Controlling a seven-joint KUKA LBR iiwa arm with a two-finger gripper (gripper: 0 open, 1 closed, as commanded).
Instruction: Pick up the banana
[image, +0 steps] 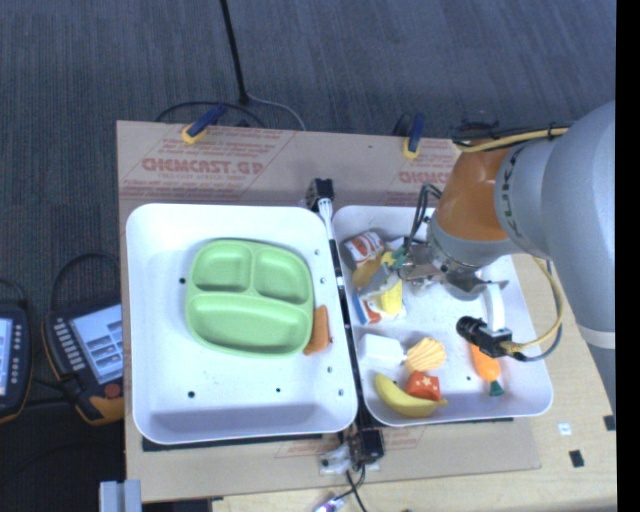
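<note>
Under both bins lies a brown board (210, 165) printed with faded red lettering, held along its far edge by two yellow-and-blue clamps (203, 124), and around it spreads dark grey ribbed carpet (90, 60). A thin black pole (235, 55) rises from the far side, with a black cable looping at its foot. At the near left, on the carpet, sit a handheld control pendant (92, 345) with a lit screen and part of a second dark device (12, 358).

On the left side, the left bin (165, 405) holds a green divided tray (250, 297), and an orange carrot (319, 331) lies just beside the tray's right edge, against the bin's wall. The right bin (525, 385) holds a scatter of toy foods. The banana (402, 396) lies near that bin's front wall, curved, with a red strawberry-like piece (424, 385) touching its upper side and a yellow shell-shaped piece (426, 354) just behind. A second carrot (487, 366) lies toward the right wall.

From the right, the arm (560, 190) reaches in, its orange band above the wrist, and the gripper (405, 263) hangs over the far part of the right bin among small yellow and white items, well apart from the banana. Whether it is apart or together I cannot tell from this angle.
</note>
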